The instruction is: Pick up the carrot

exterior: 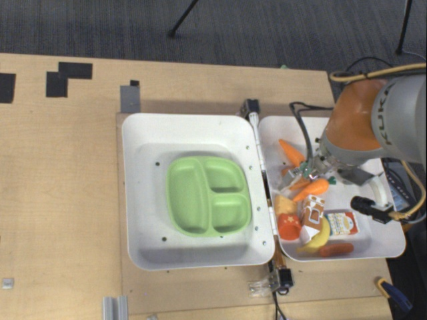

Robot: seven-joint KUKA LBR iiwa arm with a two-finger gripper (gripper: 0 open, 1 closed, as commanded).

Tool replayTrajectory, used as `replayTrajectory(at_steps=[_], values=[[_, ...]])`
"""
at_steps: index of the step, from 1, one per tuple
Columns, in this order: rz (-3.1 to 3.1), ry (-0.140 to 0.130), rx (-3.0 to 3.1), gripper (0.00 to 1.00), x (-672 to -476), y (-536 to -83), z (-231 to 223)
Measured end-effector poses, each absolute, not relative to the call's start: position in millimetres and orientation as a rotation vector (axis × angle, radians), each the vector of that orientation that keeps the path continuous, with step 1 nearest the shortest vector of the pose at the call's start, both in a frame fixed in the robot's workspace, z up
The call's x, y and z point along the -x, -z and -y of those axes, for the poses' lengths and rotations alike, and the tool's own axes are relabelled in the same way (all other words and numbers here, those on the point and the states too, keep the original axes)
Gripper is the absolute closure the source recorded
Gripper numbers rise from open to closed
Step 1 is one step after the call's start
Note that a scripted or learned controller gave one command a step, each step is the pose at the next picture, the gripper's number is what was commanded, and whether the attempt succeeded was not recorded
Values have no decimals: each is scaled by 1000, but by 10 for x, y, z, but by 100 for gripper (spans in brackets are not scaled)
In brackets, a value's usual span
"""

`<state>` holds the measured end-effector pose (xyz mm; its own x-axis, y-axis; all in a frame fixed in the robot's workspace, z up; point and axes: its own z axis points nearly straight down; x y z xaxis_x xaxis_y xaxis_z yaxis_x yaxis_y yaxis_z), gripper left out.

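The carrot [290, 152], an orange tapered piece, lies in the upper left part of the right bin [393, 242]. A second elongated orange piece [311, 188] lies just below it. My gripper [305, 172] is low in the bin, between these two orange pieces, just right of and below the carrot's lower end. The grey arm with its orange band [353, 122] comes in from the right and covers the bin's upper right part.
The right bin also holds a red tomato [289, 227], a banana [317, 236], a small carton [313, 211], a white packet [341, 223], a red sausage [335, 249] and a yellow wedge [284, 204]. A green divided plate [208, 195] sits in the left bin [143, 245].
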<state>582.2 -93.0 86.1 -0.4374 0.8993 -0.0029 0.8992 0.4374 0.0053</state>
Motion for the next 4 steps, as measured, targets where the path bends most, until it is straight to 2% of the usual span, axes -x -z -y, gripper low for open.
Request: replayTrajectory(at_steps=[1, 2, 3, 4], values=[[-2468, -7, -1936, 0, -5774, -861, 943], [-2469, -9, -1932, 100, -5786, -970, 938], [-2442, -7, -1971, 100, -6105, -1858, 145], [-2442, -3, -1972, 0, -6099, -1849, 157]])
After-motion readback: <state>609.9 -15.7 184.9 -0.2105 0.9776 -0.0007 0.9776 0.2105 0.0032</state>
